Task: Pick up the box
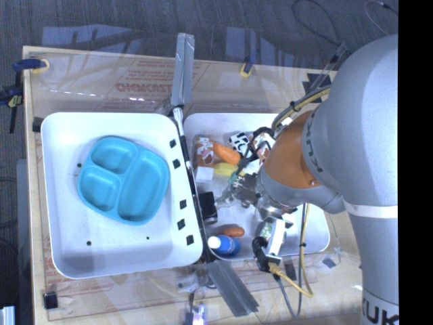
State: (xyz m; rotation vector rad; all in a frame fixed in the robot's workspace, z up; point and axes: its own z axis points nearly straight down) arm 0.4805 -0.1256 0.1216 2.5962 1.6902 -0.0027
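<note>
The arm is reaching in from the right and hanging low over the right bin, its orange band sitting above the wrist. The tool is pointing down into the middle of that bin, and its tip is lying behind the wrist housing, so its state cannot be told from this view. Cables are trailing from the wrist over the bin's near rim onto the table.

Just beside the tool, toward the divider, a small white box is resting on the bin floor, with a yellow-green item touching it on the right; the box appears to be apart from the tool, though the overlap makes this uncertain. Behind these, an orange carrot-shaped object is lying next to a brown packet, and a black-and-white patterned object is sitting near the far wall. A black block is lying near the divider, in front of the box. Nearer the front rim, a small orange-red piece is lying above a blue bottle with a white cap.

The left bin is holding a blue divided tray, lying flat near its centre, well apart from the tool.
</note>
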